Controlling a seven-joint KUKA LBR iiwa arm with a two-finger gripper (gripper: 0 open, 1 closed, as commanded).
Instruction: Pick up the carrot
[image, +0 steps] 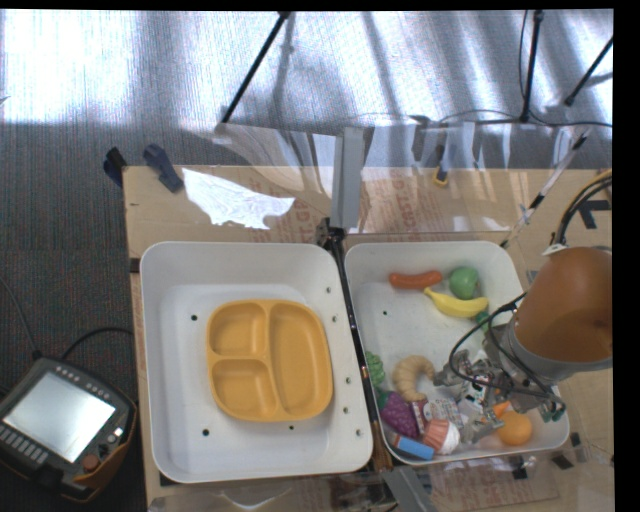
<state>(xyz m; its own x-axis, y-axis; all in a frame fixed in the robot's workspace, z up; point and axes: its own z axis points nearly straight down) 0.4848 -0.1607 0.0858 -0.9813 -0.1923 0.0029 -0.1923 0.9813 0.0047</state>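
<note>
Arm's gripper (487, 392), grip state impossible to tell, hovers low among clutter well short of the carrot (415, 281) beside the banana (455, 303).

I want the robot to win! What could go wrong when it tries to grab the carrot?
Two things, I think. The gripper is low in the right bin, amid crowded toys beside the orange ball and croissant, so it might bump or grab one of those instead. Also, the carrot lies at the far end, close to the banana and green ball, so reaching for it could knock them.
</note>
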